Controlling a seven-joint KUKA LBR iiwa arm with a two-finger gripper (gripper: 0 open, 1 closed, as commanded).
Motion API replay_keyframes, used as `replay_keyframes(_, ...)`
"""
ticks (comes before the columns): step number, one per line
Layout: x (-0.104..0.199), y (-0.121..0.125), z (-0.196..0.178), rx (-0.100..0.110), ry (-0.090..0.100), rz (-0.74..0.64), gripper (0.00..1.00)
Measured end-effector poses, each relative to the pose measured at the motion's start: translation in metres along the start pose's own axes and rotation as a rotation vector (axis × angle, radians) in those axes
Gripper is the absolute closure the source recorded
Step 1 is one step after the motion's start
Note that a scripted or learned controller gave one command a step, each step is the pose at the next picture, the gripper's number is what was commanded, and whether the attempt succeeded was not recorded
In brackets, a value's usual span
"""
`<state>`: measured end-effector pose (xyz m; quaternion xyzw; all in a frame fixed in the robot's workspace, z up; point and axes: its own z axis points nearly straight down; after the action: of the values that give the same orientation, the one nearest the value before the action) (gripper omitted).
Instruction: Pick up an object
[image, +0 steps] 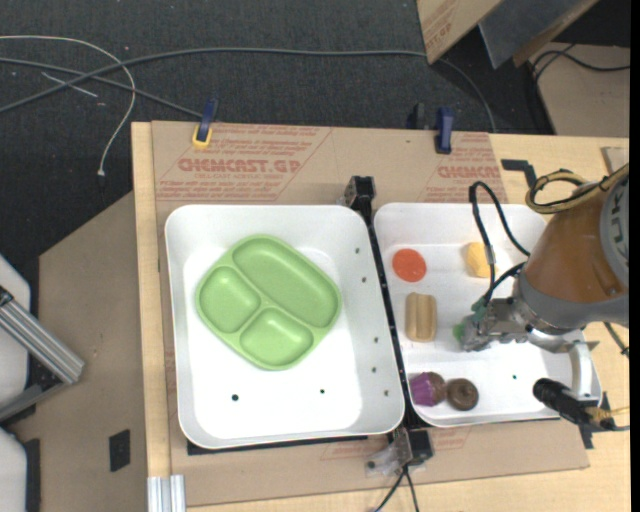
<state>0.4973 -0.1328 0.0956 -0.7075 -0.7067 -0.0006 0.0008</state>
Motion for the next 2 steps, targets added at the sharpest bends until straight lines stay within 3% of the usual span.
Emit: replay_keyframes(2, -0.011, 0.008, -0.102, -0.006, -0.004, -0.002, 1.0)
